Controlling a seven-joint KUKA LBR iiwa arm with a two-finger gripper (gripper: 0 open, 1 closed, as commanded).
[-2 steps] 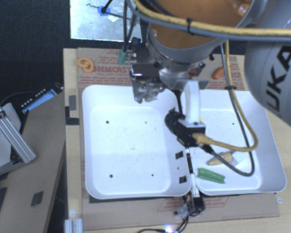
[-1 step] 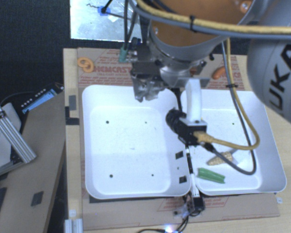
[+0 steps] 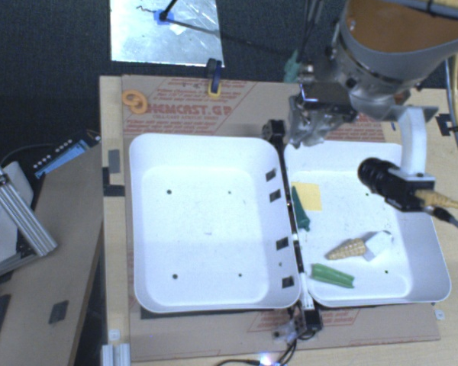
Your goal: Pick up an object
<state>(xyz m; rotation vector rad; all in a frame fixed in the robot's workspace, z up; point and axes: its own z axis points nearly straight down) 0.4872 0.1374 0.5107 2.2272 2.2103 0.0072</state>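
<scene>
Nearest you in the right bin (image 3: 427, 269) lies a green piece (image 3: 333, 275), with a ridged tan cone (image 3: 348, 248) just beyond it. Farther in, you see a yellow square (image 3: 308, 196) beside a dark green strip (image 3: 299, 209) along the bin's left wall. The gripper (image 3: 311, 128) hangs over the far left corner; you cannot tell whether it is open or closed

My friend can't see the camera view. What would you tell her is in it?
The robot's tool hovers at the back edge of the right bin, which holds a yellow square, two green pieces and a ridged tan cone.
</scene>
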